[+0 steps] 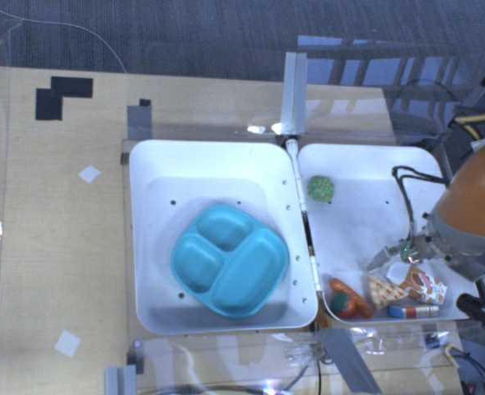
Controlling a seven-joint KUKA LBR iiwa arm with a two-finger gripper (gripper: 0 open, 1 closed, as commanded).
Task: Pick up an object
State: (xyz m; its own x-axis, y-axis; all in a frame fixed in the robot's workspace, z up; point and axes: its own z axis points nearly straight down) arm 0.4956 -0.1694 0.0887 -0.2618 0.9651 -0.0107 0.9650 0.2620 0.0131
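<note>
Over the right white bin (353, 220), the gripper (397, 256) hangs low at roughly 4 o'clock of the bin floor, metal fingers (380, 259) spread apart, nothing between them. Grey arm with orange band (473, 204) enters from 3 o'clock.

Just below the fingertips, at 5 o'clock in the bin: a tan waffle-patterned piece (382, 290), touching a crumpled white-and-orange snack packet (423, 285). Printing on the packet is too small to read. A small tube-like item with blue and red ends (412, 310) lies against the near wall; no legible label. At 7 o'clock sits a red-orange toy vegetable with a green end (349, 299). A green fuzzy ball (321, 189) sits alone at 11 o'clock, well apart from the rest.

Left white bin (160, 179) holds a teal three-compartment plastic plate (230, 259), slightly toward 6 o'clock.
</note>
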